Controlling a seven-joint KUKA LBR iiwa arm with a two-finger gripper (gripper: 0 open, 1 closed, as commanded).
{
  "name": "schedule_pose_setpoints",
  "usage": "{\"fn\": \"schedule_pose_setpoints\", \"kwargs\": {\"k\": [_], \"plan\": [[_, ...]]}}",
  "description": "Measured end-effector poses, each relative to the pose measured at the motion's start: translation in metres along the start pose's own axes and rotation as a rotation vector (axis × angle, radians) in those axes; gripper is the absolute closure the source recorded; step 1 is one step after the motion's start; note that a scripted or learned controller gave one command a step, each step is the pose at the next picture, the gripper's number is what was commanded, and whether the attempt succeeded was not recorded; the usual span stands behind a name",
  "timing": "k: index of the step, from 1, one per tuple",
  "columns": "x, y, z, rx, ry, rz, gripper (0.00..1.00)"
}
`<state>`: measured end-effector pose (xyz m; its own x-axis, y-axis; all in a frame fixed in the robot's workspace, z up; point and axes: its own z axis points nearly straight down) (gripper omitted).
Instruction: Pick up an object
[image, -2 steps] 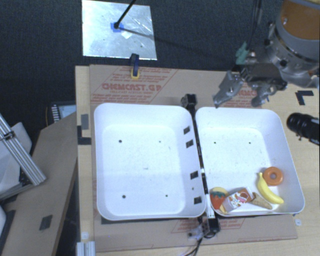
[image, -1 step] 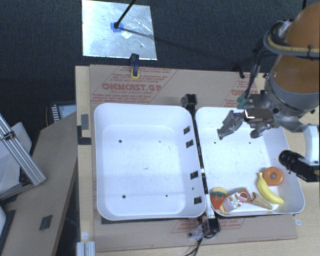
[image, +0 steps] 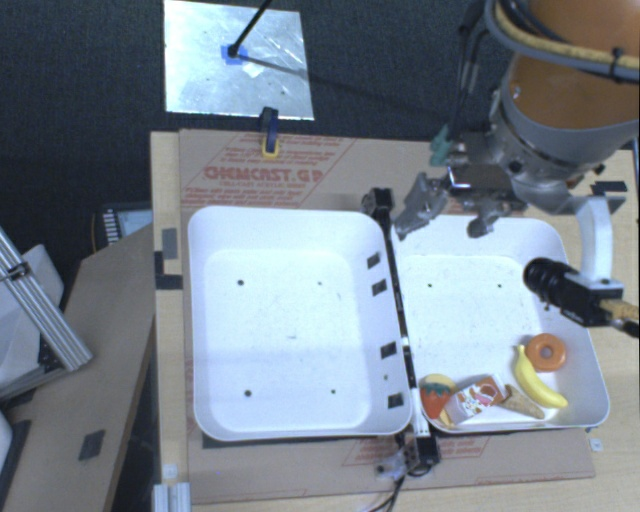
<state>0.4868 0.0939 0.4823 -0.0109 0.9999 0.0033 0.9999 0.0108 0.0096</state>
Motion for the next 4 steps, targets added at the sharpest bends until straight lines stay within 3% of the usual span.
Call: {"fn": "schedule_pose_setpoints", "kwargs": {"k": [1, 2, 3, 4], "plan": [[-0.085, -0.002, 0.098, 0.016, -0.006, 0.018, 0.0], [-0.032, 0.0, 0.013, -0.002, -0.001, 0.002, 0.0], [0.073, 0.001, -0.057, 0.0, 0.002, -0.004, 0.0], [0.012, 0.0, 0.024, 0.015, -0.006, 0.015, 0.0]]}}
